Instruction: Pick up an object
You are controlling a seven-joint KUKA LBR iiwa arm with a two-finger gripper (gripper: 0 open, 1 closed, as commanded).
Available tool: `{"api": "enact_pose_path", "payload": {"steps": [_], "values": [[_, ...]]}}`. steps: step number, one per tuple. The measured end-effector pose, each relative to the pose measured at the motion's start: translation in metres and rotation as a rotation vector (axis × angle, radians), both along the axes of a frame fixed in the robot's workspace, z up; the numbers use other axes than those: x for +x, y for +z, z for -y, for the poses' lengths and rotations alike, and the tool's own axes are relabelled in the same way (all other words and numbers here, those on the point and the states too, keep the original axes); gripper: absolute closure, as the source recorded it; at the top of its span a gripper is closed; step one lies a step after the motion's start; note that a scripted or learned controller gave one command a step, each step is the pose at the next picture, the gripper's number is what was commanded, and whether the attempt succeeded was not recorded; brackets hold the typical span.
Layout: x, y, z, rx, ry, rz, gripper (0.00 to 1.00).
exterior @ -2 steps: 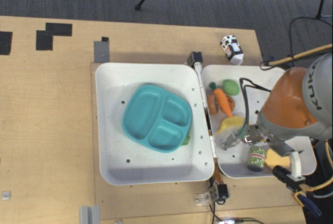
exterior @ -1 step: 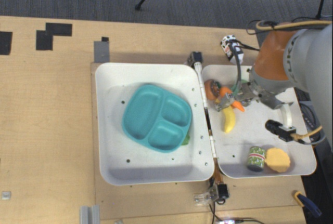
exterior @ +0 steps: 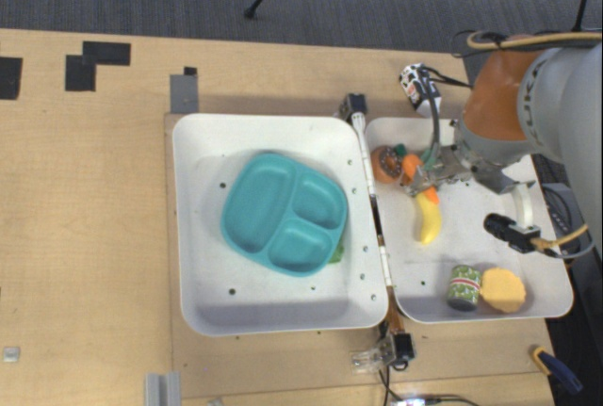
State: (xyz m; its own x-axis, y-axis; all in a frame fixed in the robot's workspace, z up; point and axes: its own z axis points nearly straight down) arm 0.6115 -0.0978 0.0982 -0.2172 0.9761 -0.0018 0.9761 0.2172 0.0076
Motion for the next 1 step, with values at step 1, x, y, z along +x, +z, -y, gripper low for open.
{"api": "enact_pose_path", "payload": {"steps": [1], "values": [[-0.0313,0.1211,-0.0459,0.002,-0.385,-0.005,1.0]]}}
